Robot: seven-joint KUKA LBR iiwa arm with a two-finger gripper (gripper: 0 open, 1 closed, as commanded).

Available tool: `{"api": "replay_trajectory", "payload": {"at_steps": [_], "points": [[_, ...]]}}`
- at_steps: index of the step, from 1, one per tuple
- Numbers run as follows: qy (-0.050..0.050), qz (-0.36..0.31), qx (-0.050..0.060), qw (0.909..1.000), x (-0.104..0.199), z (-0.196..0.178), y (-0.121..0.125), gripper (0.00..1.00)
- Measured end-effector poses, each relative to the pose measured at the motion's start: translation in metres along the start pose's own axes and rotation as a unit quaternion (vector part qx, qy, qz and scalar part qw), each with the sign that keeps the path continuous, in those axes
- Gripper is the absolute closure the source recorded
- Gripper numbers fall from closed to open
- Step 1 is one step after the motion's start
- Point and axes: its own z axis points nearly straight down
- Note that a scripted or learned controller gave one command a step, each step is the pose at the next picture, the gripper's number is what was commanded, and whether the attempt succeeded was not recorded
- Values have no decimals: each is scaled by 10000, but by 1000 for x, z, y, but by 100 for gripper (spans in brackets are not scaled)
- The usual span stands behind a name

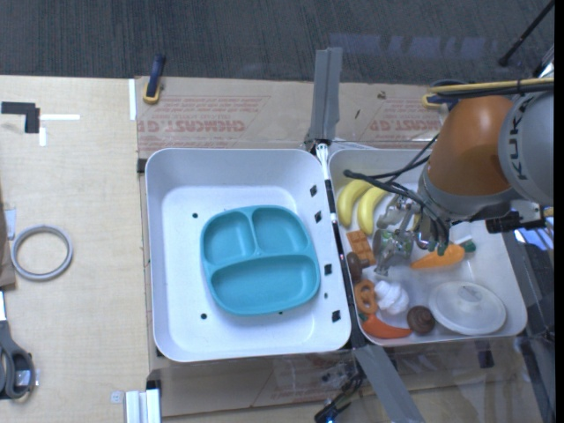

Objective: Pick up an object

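Two white bins side by side on bench. Left bin [167, 236] holds one thing: a blue divided plate [261, 259], three compartments, lying flat about mid-bin, nothing in the compartments.

Right bin [515, 276] is crowded w/ toy food. Far-left corner: bananas [358, 204], yellow, lying together. Just near of them, along the left wall, an orange-brown block [359, 243]; can't tell what it is. Carrot [441, 256], orange w/ green top, lies abt mid-bin. Near-left: a pretzel [366, 296], a white lumpy piece [392, 297] touching it, a red-orange pepper [384, 328] at the near wall, a brown round item [421, 319] beside it. White lid-like disc [470, 307] sits near-right.

Arm comes in from right, gripper [394, 252] down inside right bin between the bananas and carrot, above the white piece. Metal fingers look slightly apart, nothing visibly between them.
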Motion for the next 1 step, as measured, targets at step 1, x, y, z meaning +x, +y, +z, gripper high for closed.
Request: {"api": "replay_trajectory", "payload": {"at_steps": [1], "points": [[3,-248,4,9997,44,0,-10,0]]}}
